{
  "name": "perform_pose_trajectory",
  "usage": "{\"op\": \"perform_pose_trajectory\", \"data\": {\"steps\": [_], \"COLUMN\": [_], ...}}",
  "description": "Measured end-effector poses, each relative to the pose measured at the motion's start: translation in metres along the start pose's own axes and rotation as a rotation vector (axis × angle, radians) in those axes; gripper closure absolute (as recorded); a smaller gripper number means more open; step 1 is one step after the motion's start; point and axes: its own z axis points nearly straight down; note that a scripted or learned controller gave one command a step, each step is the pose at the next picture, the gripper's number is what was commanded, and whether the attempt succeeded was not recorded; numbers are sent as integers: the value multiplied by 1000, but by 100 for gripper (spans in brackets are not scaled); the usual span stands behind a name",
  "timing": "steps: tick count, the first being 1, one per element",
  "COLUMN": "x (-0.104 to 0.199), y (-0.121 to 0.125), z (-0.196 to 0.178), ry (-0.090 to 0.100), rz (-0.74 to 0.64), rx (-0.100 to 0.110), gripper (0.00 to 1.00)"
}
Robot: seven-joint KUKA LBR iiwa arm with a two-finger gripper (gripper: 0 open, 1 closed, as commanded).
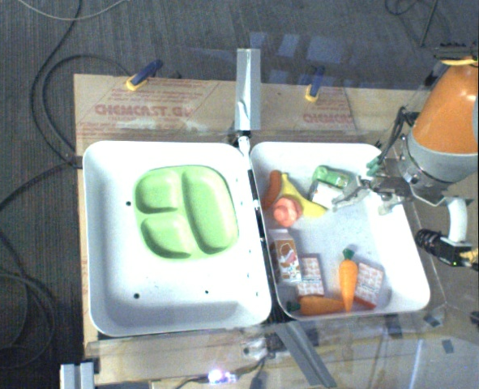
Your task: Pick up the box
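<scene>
A green and white box (327, 181) lies in the right bin (401, 250) near its far wall, beside a yellow banana (302, 200). My gripper (348, 194) reaches in from the right, and its tip sits just right of this box, at the box's near right corner. I cannot tell whether it touches the box. Several small flat brown and red boxes lie nearer the front: one (285, 258) at the left, one (310, 274) beside it, and one (369, 281) at the right.
The right bin also holds a pink round fruit (285, 211), an orange-red piece (274, 187), an upright carrot (348, 279) and another carrot (320, 305) lying down. A green divided tray (187, 210) sits in the left bin (109, 282).
</scene>
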Motion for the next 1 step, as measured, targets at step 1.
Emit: {"op": "perform_pose_trajectory", "data": {"steps": [1], "x": [13], "y": [-24], "z": [135], "ry": [-7], "rz": [-302], "rx": [-20], "gripper": [0]}}
